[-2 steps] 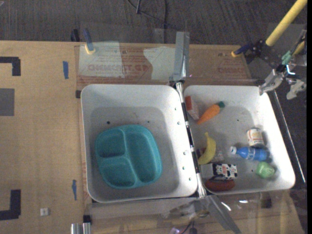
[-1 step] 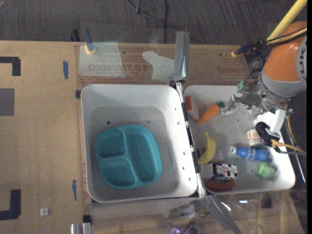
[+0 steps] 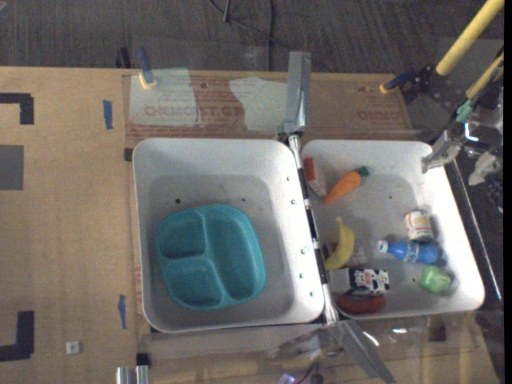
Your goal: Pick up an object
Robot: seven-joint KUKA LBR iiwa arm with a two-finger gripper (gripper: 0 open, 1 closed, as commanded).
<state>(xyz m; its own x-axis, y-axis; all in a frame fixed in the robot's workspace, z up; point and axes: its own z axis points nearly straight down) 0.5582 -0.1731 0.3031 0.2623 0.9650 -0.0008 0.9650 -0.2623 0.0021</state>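
The right bin (image 3: 460,238) holds several small items. An orange carrot (image 3: 346,184) and a red-and-white tube (image 3: 314,178) lie at its far left. A yellow banana (image 3: 342,245) rests by the left wall. A small can (image 3: 418,224), a blue bottle (image 3: 412,252) and a green item (image 3: 436,279) sit on the right side. A black-and-white carton (image 3: 369,279) and a dark red item (image 3: 360,303) lie at the near edge. My gripper (image 3: 458,141) hangs at the bin's far right corner, partly cut off by the view's edge, apart from every item.
The left bin (image 3: 152,174) holds a teal divided plate (image 3: 210,256). A metal divider (image 3: 296,102) runs between the bins at the back. Yellow-handled clamps (image 3: 468,34) stand at the far right. Brown cardboard (image 3: 64,214) covers the bench to the left.
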